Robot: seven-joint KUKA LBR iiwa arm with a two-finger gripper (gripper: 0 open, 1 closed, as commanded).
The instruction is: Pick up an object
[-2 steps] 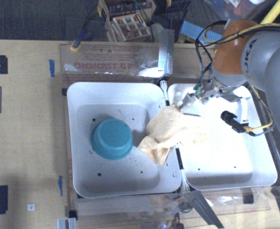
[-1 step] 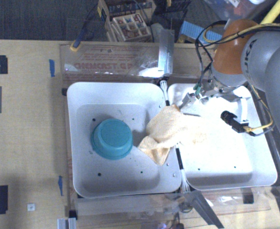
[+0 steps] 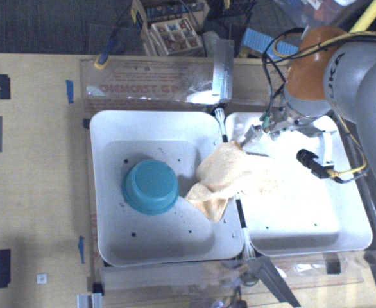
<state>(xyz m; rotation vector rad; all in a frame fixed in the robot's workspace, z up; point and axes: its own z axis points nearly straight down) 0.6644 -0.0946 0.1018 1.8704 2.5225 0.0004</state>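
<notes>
A cream cloth (image 3: 223,175) lies crumpled across the divider between the two white bins, part in each. Its upper corner rises to a point at my gripper (image 3: 244,140), which reaches in from the upper right over the right bin (image 3: 316,230). The fingers are shut on that corner of the cloth. A teal bowl (image 3: 151,186) sits upside down in the middle of the left bin (image 3: 111,140), well left of the gripper and apart from the cloth.
A black cable connector (image 3: 311,161) with a yellow lead hangs from the arm over the right bin. A clear plastic sheet (image 3: 149,88) lies behind the bins. Boxes and clutter stand beyond the bench's back edge.
</notes>
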